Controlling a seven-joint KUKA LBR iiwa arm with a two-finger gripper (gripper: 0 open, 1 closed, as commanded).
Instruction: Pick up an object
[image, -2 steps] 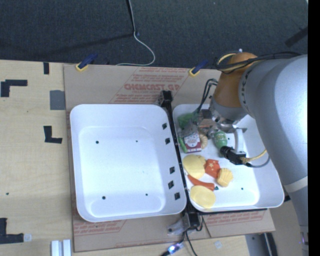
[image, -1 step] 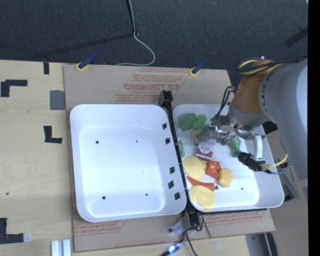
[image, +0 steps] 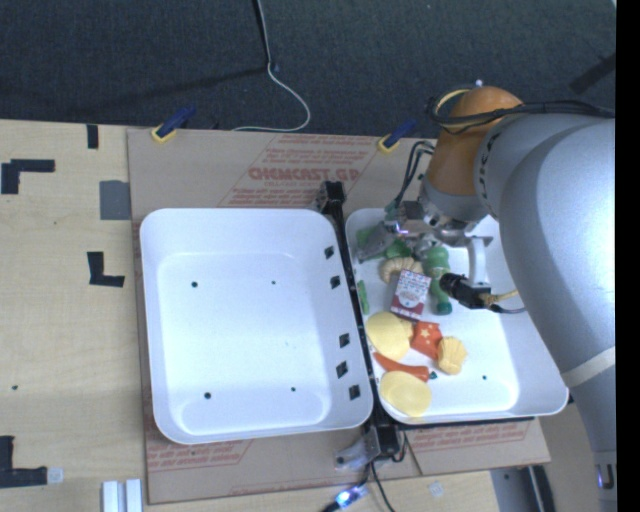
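The grey arm's gripper (image: 418, 238) hung over the right bin (image: 500, 390), its grip impossible to judge, above toy foods heaped toward nine o'clock, where a yellow lemon (image: 389, 335) looked the easiest target if approached squarely from above.

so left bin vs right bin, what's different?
The left bin shows bare white floor with small dark dots; the right bin holds a pile of small toys. The arm's gripper hangs over the right bin, not the left. Both are shallow, white, side by side.
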